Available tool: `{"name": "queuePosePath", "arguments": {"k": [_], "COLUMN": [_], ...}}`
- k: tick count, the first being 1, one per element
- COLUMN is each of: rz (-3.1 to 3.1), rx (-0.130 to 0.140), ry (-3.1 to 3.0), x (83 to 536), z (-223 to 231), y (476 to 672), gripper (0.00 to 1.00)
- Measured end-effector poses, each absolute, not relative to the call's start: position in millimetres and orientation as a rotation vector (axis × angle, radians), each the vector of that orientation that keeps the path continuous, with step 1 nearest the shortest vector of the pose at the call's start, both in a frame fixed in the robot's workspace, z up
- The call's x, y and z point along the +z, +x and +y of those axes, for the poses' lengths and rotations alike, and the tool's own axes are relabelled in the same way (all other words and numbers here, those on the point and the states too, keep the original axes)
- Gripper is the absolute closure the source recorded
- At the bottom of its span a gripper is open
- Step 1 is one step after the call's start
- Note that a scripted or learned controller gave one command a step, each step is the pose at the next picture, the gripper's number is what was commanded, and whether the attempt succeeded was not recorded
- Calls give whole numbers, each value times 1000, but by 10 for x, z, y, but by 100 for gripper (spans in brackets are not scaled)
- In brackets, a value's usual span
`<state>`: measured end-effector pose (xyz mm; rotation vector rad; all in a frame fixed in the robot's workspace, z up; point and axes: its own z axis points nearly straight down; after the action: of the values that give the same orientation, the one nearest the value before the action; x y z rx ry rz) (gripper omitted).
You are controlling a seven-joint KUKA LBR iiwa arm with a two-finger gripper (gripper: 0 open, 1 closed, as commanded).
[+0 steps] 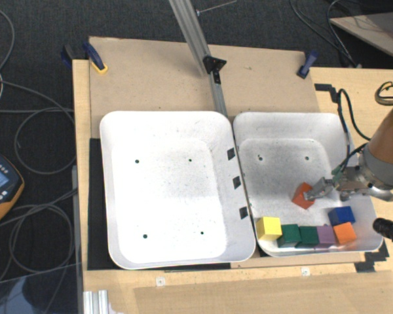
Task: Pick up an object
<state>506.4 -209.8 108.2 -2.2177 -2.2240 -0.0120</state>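
Note:
In the right bin, a red block lies tilted on the floor, right of centre. My gripper reaches in from the right and its tip sits against the block's right side. The view does not show the block held. The grey arm rises behind it at the bin's right edge. Along the front wall sit a yellow block, a green block, a dark green block, a purple block and an orange block. A blue block lies just under the gripper.
The left bin stands beside the right one, with black clips on the shared rim. A slanted metal pole crosses the back of the bench. Blue clamps hold the board's far corners.

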Motion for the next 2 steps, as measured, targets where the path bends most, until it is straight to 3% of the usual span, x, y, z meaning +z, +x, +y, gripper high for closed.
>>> {"name": "queuePosePath", "arguments": {"k": [1,2], "rz": [-2233,-2228], "rx": [-20,-4], "ry": [-2229,-2223], "x": [1221,1667], "z": [-2116,-2066], "y": [5099,5112], "gripper": [100,100]}}
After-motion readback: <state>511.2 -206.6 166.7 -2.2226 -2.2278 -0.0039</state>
